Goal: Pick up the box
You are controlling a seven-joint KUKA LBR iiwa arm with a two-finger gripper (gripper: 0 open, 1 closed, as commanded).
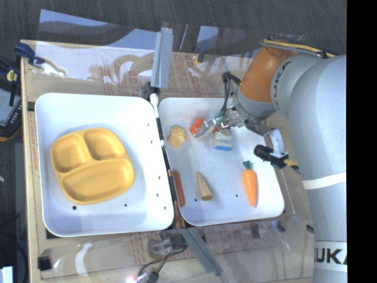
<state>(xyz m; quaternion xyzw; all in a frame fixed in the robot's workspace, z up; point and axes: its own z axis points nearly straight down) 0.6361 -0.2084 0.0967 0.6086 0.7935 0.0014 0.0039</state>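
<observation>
You have two white bins side by side on the bench: the left bin (41, 158) carries a yellow divided plate (91, 164), lying flat near its middle, and the right bin (268, 208) holds all the loose items, so the picking is confined to that one. The box (222, 140), small and blue-and-white, lies in the upper middle of the right bin, a little toward its far edge, and looks to be flat on the floor. The gripper (213, 124) is down in the same part of the bin, just above-left of the box and touching or nearly touching its upper corner; you cannot tell whether its fingers are apart or together, because the metal tips blur into an orange-red object (197, 125) right beside them. Nothing shows the box between the fingers, so treat it as not yet grasped. A pale ridged piece (177, 137) lies toward the bin's left edge, a cone (204, 186) and a red-brown stick (177, 188) near the front-left, and a carrot (250, 184) toward the front-right, all well apart from the box. The crowding risk, as I judge it, is the orange-red object rather than these.
</observation>
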